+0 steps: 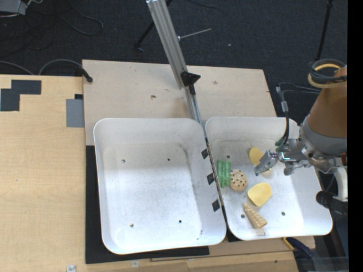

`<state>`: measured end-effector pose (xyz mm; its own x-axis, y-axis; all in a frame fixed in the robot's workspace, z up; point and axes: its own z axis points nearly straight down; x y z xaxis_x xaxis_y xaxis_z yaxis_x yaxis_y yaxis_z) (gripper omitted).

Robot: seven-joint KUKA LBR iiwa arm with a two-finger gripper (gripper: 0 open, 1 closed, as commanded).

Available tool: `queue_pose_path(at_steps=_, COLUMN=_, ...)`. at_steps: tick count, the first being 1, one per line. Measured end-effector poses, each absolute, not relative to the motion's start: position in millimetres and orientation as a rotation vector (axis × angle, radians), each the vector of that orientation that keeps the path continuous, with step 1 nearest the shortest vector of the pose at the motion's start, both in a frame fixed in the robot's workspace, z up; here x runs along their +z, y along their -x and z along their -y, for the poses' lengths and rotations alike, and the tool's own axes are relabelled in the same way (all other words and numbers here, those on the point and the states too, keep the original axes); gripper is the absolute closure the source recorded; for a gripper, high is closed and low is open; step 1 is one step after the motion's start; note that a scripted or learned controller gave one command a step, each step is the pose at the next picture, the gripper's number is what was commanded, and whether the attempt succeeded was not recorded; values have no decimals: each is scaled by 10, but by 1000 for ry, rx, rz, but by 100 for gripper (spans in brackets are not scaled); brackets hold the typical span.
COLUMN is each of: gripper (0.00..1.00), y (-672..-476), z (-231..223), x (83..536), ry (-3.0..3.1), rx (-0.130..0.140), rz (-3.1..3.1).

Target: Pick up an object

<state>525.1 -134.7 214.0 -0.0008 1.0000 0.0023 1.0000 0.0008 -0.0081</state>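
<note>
End effector, fingers apart, nothing between them: poised just beside the small yellow rounded piece (lying toward the bin divider).

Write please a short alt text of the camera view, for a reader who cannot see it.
A grey robot arm reaches in from the right, its gripper low over the right bin, which holds a green piece, a round cookie, two yellow pieces and a cone. The left bin lies beside it.
</note>
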Motion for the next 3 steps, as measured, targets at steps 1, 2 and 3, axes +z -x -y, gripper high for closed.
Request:
queue_pose_path(at_steps=1, gripper=0, y=-5258, z=1357, x=2161, ry=2221, rx=2, rz=2217)
queue_pose_path(at_steps=2, gripper=0, y=-5241, z=1283, x=1537, ry=2216, rx=7, rz=2215)
queue_pose_path(at_steps=3, gripper=0, y=-5228, z=1257, x=1100, ry=2217, rx=7, rz=2214)
